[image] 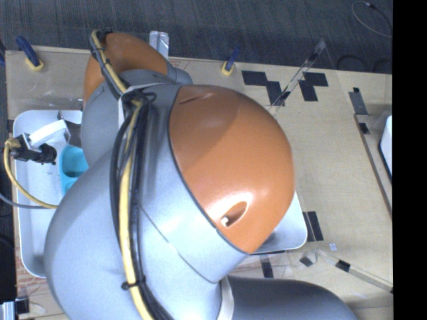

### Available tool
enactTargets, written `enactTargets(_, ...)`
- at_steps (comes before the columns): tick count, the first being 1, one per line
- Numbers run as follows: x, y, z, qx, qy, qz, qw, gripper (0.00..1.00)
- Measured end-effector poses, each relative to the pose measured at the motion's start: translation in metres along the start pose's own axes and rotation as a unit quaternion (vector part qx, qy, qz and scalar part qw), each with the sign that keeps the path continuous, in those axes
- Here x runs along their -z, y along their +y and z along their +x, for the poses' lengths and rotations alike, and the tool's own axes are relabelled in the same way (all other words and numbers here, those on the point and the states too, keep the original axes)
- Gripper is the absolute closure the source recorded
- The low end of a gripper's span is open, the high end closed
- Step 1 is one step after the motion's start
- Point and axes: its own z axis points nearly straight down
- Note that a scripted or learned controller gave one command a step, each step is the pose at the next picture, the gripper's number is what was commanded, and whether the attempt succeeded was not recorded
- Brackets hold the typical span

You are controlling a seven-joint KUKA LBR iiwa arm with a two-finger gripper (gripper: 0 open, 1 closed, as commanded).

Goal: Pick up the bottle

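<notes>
One light-blue bottle (72,165) sits in the left bin (30,199), toward its far end. It is mostly hidden under the arm (220,165), so its long axis and heading cannot be told. The visible part is plain, smooth and pale blue. The end effector (69,133) is just beside it; whether it is apart or together cannot be told. Right of the arm, the desk (333,145) is tan.
</notes>
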Motion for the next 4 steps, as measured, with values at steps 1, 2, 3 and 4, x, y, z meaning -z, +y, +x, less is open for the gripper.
enactTargets(1,-0.046,0.031,-0.044,0.036,0.011,0.004,0.9993,0.0)
enactTargets(2,-0.037,0.031,-0.043,0.04,0.01,0.003,0.9991,1.0)
enactTargets(3,0.046,-0.019,-0.038,0.091,0.001,0.0,0.9959,1.0)
enactTargets(4,0.093,-0.012,0.022,0.007,0.001,0.0,1.0,1.0)
